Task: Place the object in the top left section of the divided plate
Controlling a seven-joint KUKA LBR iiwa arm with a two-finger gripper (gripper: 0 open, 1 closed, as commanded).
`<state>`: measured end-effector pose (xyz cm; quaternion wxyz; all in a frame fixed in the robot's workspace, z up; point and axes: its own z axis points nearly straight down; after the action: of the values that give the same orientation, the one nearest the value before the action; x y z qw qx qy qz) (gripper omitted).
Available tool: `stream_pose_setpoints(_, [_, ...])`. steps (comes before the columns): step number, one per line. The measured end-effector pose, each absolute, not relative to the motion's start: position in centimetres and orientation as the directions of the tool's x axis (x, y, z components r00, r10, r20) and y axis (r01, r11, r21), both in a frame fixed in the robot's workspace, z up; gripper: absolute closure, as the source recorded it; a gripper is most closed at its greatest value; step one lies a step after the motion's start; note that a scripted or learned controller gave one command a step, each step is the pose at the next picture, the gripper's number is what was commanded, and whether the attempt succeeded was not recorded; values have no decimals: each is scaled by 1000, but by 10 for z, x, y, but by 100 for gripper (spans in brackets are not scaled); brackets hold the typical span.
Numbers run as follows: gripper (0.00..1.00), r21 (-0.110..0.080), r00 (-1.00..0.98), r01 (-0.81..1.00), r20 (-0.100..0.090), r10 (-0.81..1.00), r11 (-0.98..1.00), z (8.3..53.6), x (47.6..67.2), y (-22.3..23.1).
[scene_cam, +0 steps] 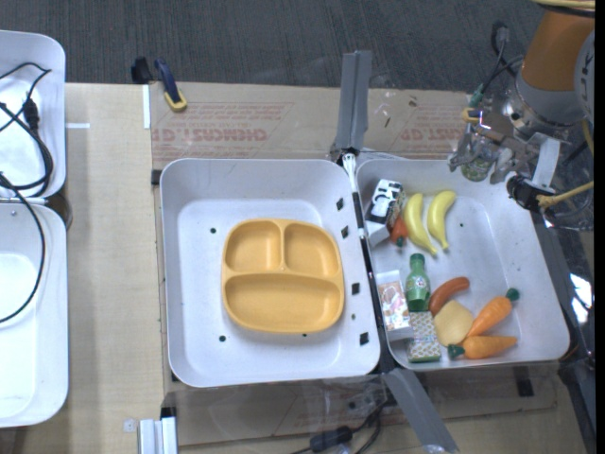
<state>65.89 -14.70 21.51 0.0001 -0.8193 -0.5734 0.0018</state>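
A yellow divided plate (282, 276) lies in the left bin (189, 253); its top left section (253, 245) has nothing in it. The gripper (483, 162) hangs over the back right corner of the right bin (529, 253), far from the plate. Something small and greenish-grey shows at its tip, too unclear to name. In the right bin lie two bananas (430, 220), a green bottle (417, 283), a sausage (448, 293), two carrots (491, 316) and a pale yellow lump (454, 323).
A black-and-white box (383, 200) and flat packets (393, 303) lie along the right bin's left wall. A grey divider post (354, 102) rises between the bins at the back. White trays with black cables (24, 140) stand at the far left.
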Motion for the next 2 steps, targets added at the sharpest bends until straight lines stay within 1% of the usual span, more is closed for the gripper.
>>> stream_pose_setpoints(1, [100, -1, 378, 926, -2, 926, -378, 259, 632, -156])
stream_pose_setpoints(2, [100, -5, 555, 832, -3, 832, -555, 228, 641, -97])
